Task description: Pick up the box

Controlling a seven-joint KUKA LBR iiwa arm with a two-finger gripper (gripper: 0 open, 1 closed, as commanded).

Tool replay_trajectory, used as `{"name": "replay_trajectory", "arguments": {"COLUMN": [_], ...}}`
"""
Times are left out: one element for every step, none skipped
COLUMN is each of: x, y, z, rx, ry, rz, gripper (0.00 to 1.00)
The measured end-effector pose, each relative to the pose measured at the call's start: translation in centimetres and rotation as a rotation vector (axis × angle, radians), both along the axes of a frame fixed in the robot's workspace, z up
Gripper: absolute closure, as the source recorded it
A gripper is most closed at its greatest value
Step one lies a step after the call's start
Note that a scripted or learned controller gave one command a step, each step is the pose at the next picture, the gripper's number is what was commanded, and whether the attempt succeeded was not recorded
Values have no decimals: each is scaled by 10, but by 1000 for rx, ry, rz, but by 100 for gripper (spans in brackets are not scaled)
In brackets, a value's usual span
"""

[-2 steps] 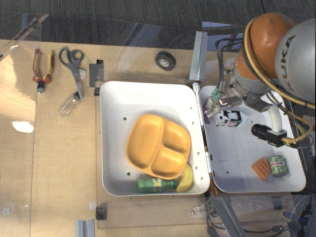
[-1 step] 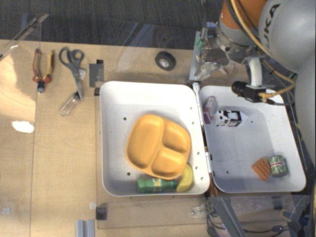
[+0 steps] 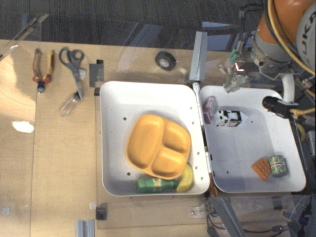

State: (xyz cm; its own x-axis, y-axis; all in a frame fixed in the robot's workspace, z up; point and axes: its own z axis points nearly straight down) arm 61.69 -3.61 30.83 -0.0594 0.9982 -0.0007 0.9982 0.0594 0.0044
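**Box lies flat by the right bin's left wall; a clean pick looks hard**

The box [image 3: 228, 117], black and white, lies flat on the floor of the right bin [image 3: 291, 181], in its far left part. Just beside it, against the left wall, stands a small clear bottle [image 3: 210, 107]. The jaws [image 3: 236, 75] hang over the far edge of that bin, above and apart from the box; whether they are spread or pressed together I cannot tell.

Risks, as I judge them: the box is thin and flat, so the jaws may slide over it or close on nothing. The bottle and the wall crowd its left side, so a descent slightly off could knock the bottle or pinch it instead.

Count: two bins. Right bin [image 3: 291, 181]: one box, one bottle, one orange wafer [image 3: 261, 169], one green can [image 3: 278, 165]. Left bin [image 3: 113, 132]: one yellow tray [image 3: 159, 145], one green bottle [image 3: 156, 184], one banana [image 3: 185, 179]. On the counter [image 3: 49, 157]: one pliers [image 3: 41, 68], one scissors [image 3: 74, 65], one tape roll [image 3: 165, 60].
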Motion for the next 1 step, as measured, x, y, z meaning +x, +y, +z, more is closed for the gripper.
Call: {"name": "replay_trajectory", "arguments": {"x": [-30], "y": [10], "z": [-70], "rx": [-1], "ry": [0], "rz": [373], "gripper": [100]}}
